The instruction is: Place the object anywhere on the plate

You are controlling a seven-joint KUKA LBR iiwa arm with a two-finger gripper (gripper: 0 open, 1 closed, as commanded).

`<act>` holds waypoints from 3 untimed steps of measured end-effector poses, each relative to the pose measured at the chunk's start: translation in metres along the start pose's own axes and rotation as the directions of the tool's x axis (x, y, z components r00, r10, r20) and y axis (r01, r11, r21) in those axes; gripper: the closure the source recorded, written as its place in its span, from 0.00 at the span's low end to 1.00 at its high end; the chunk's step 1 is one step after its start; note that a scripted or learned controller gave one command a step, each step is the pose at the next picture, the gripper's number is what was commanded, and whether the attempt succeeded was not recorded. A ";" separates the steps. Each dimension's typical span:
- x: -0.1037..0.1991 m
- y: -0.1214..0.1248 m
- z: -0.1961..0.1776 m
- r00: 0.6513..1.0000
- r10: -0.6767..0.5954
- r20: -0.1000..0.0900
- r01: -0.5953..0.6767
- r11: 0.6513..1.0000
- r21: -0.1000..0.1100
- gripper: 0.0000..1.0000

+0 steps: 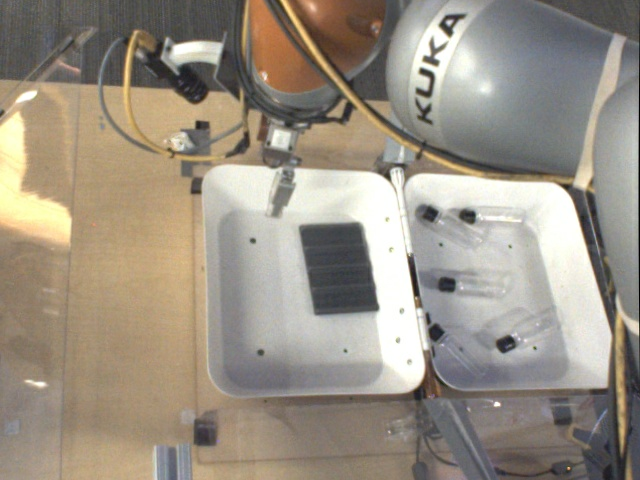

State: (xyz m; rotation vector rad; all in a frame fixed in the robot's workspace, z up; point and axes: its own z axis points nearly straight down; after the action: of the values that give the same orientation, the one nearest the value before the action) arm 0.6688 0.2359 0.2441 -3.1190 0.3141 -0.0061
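The bench carries two shallow white bins side by side, and they seem to split the job into a source and a target: the right bin (560, 363) holds the loose stock, several clear vials with black caps lying on their sides, among them one at the far left (437, 217), one beside it (488, 214), one in the middle (470, 285), one toward the near right (520, 335) and one against the near left wall (437, 336). The left bin (230, 348) holds the plate (339, 268), a dark ribbed rectangle lying flat near the centre, slightly toward the right wall, with nothing on it. So the task's objects lie well apart from the plate, across the wall between the bins, and the placing looks not yet done. The gripper (279, 196) hangs over the far edge of the left bin, left of and beyond the plate. It appears as one narrow grey sliver; whether it is spread or pressed together I cannot tell, and no vial can be made out at its tip.
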 end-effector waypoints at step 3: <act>-0.028 0.006 0.153 0.816 0.578 -0.004 -0.578 0.816 0.005 0.00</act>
State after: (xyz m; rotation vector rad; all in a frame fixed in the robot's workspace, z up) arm 0.6411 0.2366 0.0907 -2.8734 1.2437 -0.0112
